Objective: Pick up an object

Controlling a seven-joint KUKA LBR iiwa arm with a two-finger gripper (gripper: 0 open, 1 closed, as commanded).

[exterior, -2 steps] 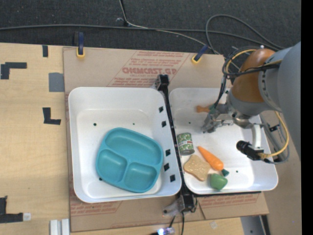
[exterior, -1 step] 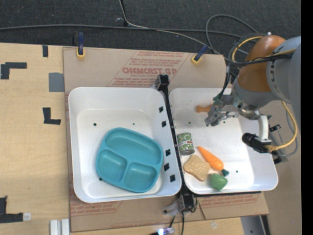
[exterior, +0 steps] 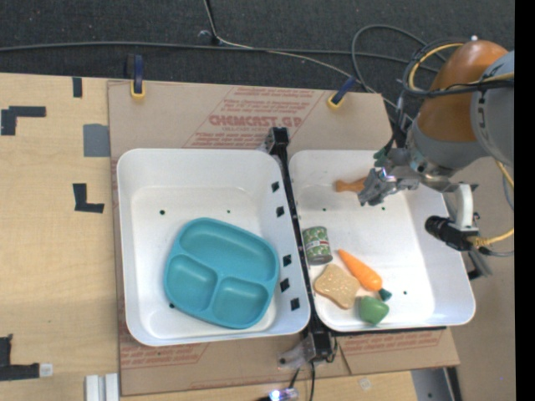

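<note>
The gripper (exterior: 374,189) is seen low over the upper part of the right bin (exterior: 435,307), right of frame centre. Whether it is spread or pressed together cannot be told from this angle. A small orange-brown object (exterior: 349,185) lies just left of it, touching or nearly so; what the object is cannot be made out, and no hold on it can be confirmed.

Other candidates are clustered at the lower left of the same bin: a small green can (exterior: 317,245), a carrot (exterior: 362,270), a slice of toy bread (exterior: 336,286) and a green pepper-like piece (exterior: 373,309). A teal divided plate (exterior: 221,271) sits in the left bin (exterior: 134,174).

The step is judged to be the reach-and-grasp at the orange-brown piece. Next, a firm closure around it would be needed, then a straight lift; slipping sideways is the risk.
</note>
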